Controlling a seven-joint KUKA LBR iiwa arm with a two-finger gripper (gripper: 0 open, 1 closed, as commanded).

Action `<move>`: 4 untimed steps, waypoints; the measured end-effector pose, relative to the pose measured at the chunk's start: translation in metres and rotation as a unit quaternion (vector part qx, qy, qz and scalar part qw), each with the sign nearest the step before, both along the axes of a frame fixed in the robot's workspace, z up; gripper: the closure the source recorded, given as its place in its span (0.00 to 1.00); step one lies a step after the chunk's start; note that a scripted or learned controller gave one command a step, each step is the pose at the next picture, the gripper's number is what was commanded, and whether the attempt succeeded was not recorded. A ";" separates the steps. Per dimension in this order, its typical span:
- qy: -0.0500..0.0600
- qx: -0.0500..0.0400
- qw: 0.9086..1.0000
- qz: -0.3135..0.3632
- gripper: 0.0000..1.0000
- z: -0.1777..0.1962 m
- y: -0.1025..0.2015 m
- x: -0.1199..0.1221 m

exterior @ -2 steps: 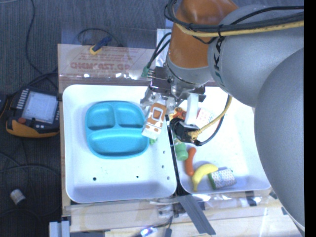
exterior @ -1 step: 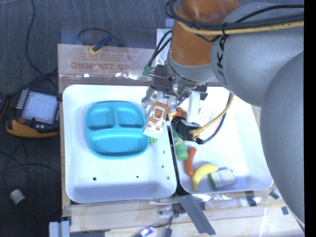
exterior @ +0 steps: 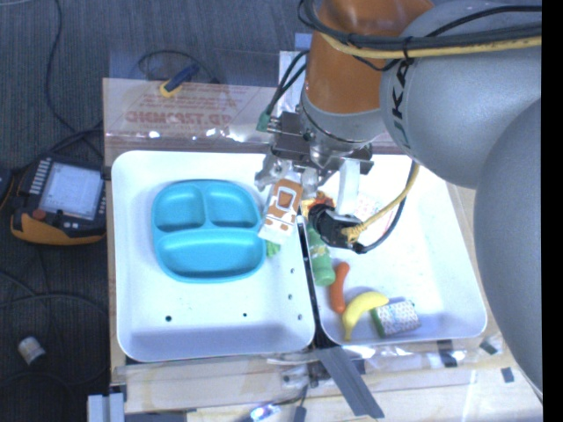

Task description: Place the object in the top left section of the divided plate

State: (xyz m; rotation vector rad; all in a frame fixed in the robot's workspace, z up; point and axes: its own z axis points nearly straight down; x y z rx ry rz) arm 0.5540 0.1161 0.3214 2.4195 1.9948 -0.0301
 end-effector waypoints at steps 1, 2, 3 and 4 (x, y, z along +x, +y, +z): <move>0.002 -0.003 1.000 0.000 1.00 0.008 -0.001 0.000; 0.004 -0.005 1.000 0.000 1.00 0.015 -0.001 0.000; 0.006 -0.008 1.000 0.000 1.00 0.023 -0.002 0.000; 0.007 -0.010 1.000 0.000 1.00 0.031 -0.002 0.000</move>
